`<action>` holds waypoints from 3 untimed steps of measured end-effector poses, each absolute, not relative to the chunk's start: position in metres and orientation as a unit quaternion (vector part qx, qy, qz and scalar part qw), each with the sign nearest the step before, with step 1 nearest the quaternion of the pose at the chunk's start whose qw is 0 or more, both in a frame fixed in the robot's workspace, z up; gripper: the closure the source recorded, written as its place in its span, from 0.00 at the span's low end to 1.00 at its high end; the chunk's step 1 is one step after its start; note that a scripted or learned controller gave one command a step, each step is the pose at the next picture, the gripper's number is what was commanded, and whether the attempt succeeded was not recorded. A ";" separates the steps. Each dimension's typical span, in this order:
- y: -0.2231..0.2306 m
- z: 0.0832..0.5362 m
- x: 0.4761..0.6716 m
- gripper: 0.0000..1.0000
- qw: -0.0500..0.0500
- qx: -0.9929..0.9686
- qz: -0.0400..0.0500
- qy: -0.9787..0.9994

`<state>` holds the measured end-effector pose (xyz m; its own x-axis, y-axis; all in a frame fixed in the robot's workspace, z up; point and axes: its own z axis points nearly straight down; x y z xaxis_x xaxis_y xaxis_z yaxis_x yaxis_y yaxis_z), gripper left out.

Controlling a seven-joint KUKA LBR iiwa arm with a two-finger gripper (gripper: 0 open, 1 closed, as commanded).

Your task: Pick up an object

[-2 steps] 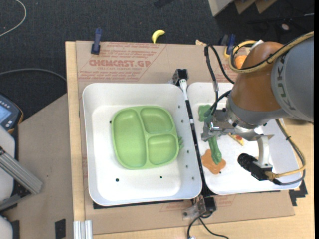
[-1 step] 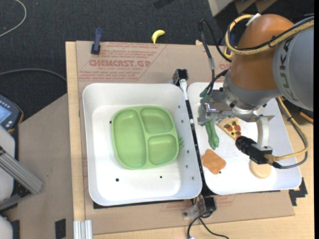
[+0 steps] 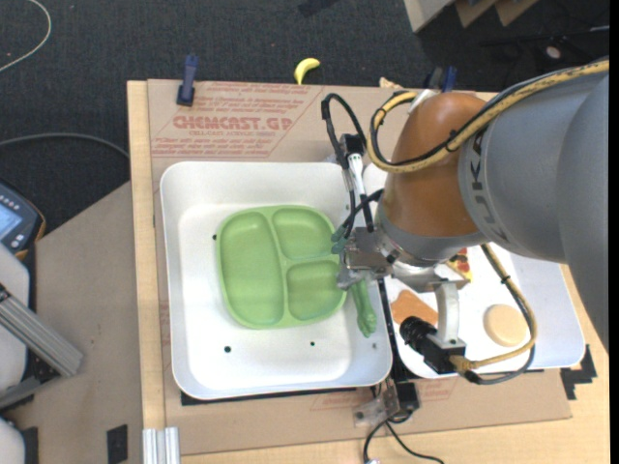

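Observation:
A light green divided plate (image 3: 276, 267) lies in the left bin (image 3: 193, 356). A darker green utensil-like piece (image 3: 365, 313) lies along that bin's right wall, just off the plate's right rim. My gripper (image 3: 350, 262) hangs over the plate's right edge, right above the top end of the green piece. The orange wrist band (image 3: 430, 177) and grey arm (image 3: 551, 162) cover much of the right bin. I cannot make out whether anything is gripped.
In the right bin (image 3: 556, 351) lie a round tan object (image 3: 505, 325) and an orange piece (image 3: 416, 307), with a small red and white item (image 3: 460, 261) partly hidden by the arm. Black cables (image 3: 340, 133) loop beside the wrist. A yellow item (image 3: 307, 68) lies behind the bench.

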<state>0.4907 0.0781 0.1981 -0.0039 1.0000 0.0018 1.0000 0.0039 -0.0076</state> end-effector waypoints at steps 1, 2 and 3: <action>0.116 0.366 0.480 1.00 -0.003 -0.705 -0.006 -0.709; 0.170 0.337 0.498 1.00 0.000 -0.705 0.000 -0.709; 0.105 0.234 0.518 1.00 0.002 -0.710 0.005 -0.704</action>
